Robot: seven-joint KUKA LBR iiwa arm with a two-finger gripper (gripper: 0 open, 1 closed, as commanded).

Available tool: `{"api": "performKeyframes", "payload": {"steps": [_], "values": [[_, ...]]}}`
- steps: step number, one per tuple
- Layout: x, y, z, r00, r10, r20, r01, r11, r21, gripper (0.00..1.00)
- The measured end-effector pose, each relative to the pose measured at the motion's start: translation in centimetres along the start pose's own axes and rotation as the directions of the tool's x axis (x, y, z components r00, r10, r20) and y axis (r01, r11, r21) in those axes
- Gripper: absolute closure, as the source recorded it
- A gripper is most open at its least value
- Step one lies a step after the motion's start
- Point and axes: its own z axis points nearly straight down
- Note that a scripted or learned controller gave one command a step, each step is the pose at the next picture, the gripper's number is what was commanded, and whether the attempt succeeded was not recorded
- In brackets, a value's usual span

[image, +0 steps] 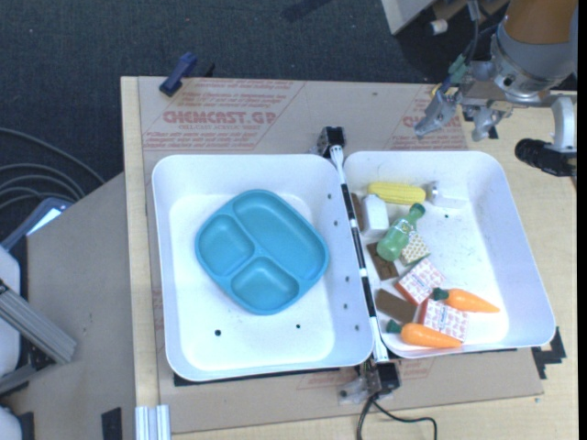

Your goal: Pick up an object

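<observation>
Toy groceries lay untouched in the right bin (514, 236), crowded along its left side: a corn cob (396, 192) at the far end, a green bottle (400, 235) just nearer, then small printed cartons (420, 280) and brown blocks, with two carrots (468, 300) at the near edge, one of them (431, 336) resting almost on the rim. None had been lifted, and which would be taken could not be told. The gripper (456, 104) hung above the far rim of that bin, beyond the corn, with its two fingers spread apart and nothing between them. Behind it rose the grey arm with its orange band (543, 7). In the left bin (183, 319) sat a blue divided plate (261, 250), well apart from the work. Judged from this, the pick had barely begun: the descent, the closing and the lift all remained.
</observation>
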Motion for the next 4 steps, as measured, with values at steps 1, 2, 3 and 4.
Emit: {"api": "performKeyframes", "payload": {"steps": [1,2,3,4], "values": [[-6.2,0.0,14.6,1.000,0.001,0.000,-0.001,1.000,0.002,0.00],[-0.9,0.0,17.6,1.000,0.000,0.002,0.000,1.000,-0.014,0.00],[-0.7,-3.9,19.3,1.000,0.000,0.000,0.000,1.000,-0.001,0.00],[1.6,-1.0,19.4,1.000,-0.001,-0.001,0.001,1.000,0.003,0.00]]}}
